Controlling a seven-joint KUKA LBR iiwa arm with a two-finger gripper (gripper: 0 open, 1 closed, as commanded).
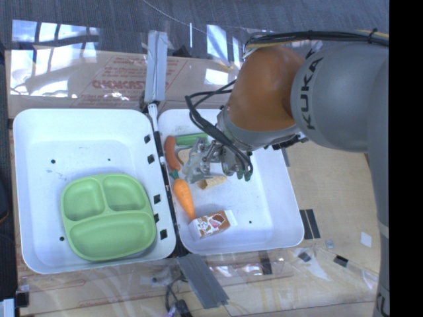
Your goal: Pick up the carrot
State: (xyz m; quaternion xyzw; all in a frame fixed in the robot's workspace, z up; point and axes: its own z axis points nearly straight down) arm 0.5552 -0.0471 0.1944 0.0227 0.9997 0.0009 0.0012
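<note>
Okay, I've got the arm [310,91] reaching in from the right, its orange band bulging over the top of the right bin [281,210]. The gripper [213,160] is down inside that bin, toward its upper left part, pointing at the bin floor. From up here I cannot tell how the fingers stand; the metal parts blur together under the wrist and I see nothing clearly between them.

The carrot [184,197] is lying flat on the floor of the right bin, close to the left wall by the divider between the bins, thick end up toward the gripper, tip pointing down toward the near edge. It sits just below and to the left of the gripper, and I can't make out contact between them.

Above the carrot, along the same wall, I see a reddish sausage-shaped piece [171,152], and beside it a green item [190,139] partly tucked under the wrist. A pale tan piece [213,182] lies just under the gripper. Near the front of the bin there's a small carton [212,224], tilted, lying just right of the carrot's tip.

Over in the left bin [39,144], a green divided plate [108,216] rests in the lower half.
</note>
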